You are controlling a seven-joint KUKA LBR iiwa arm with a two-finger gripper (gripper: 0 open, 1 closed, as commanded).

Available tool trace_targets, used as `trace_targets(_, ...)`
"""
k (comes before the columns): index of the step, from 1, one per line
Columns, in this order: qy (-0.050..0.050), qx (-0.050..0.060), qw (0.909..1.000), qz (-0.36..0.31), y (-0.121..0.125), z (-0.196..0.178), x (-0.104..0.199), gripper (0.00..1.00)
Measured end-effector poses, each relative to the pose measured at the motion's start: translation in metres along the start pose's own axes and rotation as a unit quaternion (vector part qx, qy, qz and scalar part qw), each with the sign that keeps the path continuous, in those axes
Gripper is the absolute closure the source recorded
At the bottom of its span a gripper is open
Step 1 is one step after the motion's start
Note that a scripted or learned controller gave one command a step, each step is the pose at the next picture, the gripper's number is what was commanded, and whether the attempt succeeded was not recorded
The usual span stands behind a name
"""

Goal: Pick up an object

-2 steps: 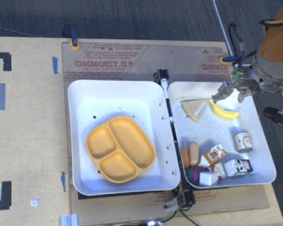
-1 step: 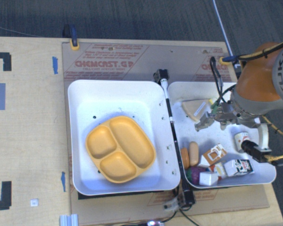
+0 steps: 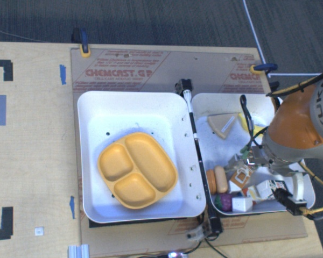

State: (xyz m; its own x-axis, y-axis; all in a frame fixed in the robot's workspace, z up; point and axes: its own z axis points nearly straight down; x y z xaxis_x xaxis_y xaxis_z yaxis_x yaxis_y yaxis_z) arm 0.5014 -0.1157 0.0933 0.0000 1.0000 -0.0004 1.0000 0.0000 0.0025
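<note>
In the right bin (image 3: 204, 144), at 9 o'clock of the gripper (image 3: 246, 165), lies a hot dog (image 3: 217, 180): light, probably slippery, best pinched across. Gripper state: cannot tell.

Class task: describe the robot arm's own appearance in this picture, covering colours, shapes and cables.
The arm is a rounded grey body with a broad orange band above the wrist. Black cables loop beside it, with a yellow strand among them. The gripper end is dark metal with small silvery parts.
</note>
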Motion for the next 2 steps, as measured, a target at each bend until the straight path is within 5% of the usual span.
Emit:
trace_targets(1,-0.001,-0.005,1.0,0.001,0.003,-0.012,0.0,1.0)
trace_targets(2,0.0,0.0,1.0,-0.001,0.049,-0.092,0.06,1.0)
